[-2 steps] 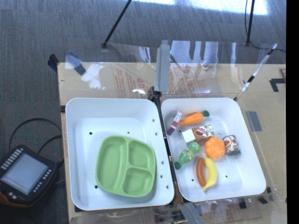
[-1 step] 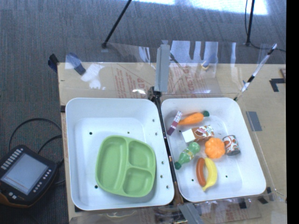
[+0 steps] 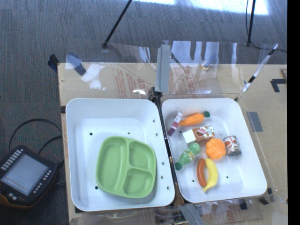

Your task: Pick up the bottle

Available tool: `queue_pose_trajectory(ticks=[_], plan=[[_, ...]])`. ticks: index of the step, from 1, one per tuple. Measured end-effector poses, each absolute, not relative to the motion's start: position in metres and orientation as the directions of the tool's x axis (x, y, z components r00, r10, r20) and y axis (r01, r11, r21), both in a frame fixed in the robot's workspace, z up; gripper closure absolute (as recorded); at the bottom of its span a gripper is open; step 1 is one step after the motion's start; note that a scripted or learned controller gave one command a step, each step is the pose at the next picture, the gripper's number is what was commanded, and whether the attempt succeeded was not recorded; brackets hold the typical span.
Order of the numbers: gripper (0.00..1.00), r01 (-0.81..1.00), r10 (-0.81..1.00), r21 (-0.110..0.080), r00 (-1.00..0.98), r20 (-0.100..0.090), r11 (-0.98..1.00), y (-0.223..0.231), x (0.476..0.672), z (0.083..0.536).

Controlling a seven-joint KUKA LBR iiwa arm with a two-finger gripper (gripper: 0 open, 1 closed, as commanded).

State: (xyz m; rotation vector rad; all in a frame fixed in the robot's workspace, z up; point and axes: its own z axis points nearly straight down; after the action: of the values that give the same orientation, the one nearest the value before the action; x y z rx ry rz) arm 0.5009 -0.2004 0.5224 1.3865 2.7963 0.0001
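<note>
Grey carpet surrounds a cardboard-topped bench (image 3: 112,78), with a black handheld screen unit (image 3: 23,175) on the floor at far left. On the bench, the left white bin (image 3: 77,125) holds a pale green divided plastic plate (image 3: 126,171). The right white bin (image 3: 248,172) holds the green plastic bottle (image 3: 187,156), lying tilted near the bin's left wall, dark cap toward the lower left. Above it lie a small red-and-white tube (image 3: 176,122), an orange toy carrot (image 3: 193,119) and a white-and-red carton (image 3: 199,134). Rightward are a red sausage (image 3: 201,171) touching a yellow banana (image 3: 212,175), a round orange fruit (image 3: 215,148) and a small can (image 3: 231,145).
</note>
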Motion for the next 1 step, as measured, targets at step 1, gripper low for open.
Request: queue_pose_trajectory(ticks=[1], plan=[[1.0, 0.793, 0.793, 0.01, -0.609, -0.02, 0.609, -0.1999, 0.5033, 0.5318]])
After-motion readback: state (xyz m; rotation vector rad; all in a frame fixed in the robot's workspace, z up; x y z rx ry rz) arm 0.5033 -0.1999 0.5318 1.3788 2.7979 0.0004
